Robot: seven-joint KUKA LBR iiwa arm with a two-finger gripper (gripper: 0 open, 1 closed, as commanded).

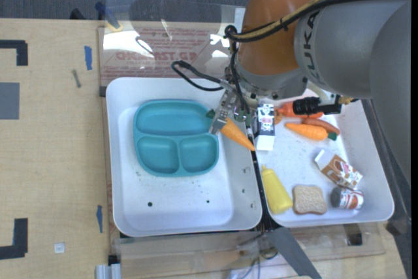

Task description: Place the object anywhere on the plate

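Observation:
A teal plate (167,122) with three compartments lies in the left bin (130,206). My gripper (225,122) hangs just off the plate's right rim, over the divide between the two bins. It is shut on an orange carrot (238,136), gripped at the thick end. The carrot's tip slants down and to the right, toward the right bin. The carrot sits beside the plate, not over it.
The right bin (372,160) holds a second carrot (308,131), a white carton (265,122), a yellow bottle (275,190), a bread slice (309,200), a brown packet (338,170) and a small can (347,199). The arm's bulk covers the bin's upper part.

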